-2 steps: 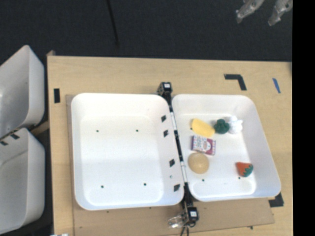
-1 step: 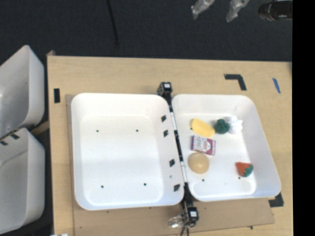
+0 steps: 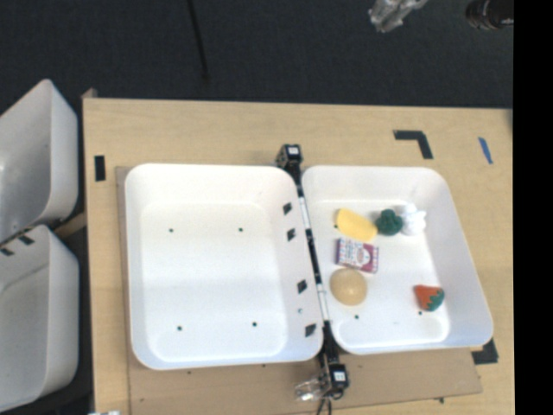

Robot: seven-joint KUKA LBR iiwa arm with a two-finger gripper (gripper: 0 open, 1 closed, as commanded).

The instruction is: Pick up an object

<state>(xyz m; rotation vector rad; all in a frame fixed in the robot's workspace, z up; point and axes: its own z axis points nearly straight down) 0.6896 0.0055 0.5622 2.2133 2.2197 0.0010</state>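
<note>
The right bin [image 3: 458, 258] holds several small objects. A yellow piece [image 3: 355, 224] lies near its upper middle, with a green and white toy [image 3: 397, 221] just to its right. Below them sits a small pink and white box [image 3: 357, 255], then a tan ball [image 3: 349, 286]. A red and green strawberry-like piece [image 3: 429, 296] rests toward the lower right. My gripper [image 3: 396, 5] hangs high at the top of the view, far above and behind the bins, with nothing seen in it.
The left bin [image 3: 138, 266] adjoins the right one along a clipped divider [image 3: 308, 258]. Both stand on a tan bench [image 3: 216, 128]. White containers [image 3: 30, 232] line the far left edge.
</note>
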